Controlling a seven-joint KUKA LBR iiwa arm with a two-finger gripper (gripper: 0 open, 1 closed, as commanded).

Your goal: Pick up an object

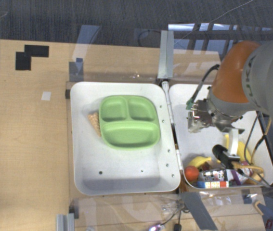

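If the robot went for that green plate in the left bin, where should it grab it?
Probably by the rim. The green plate lies flat, face up, in the left bin, too wide to span, so the gripper would do best coming straight down with one finger inside a compartment and one outside. The near edge looks freest; the far-left edge sits by a tan object.

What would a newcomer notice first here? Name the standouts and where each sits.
First, the bright green divided plate in the middle of the left bin. Next, the arm's orange band looming over the right bin, with the claw beneath it. Last, the colourful clutter heaped in that bin's near corner.
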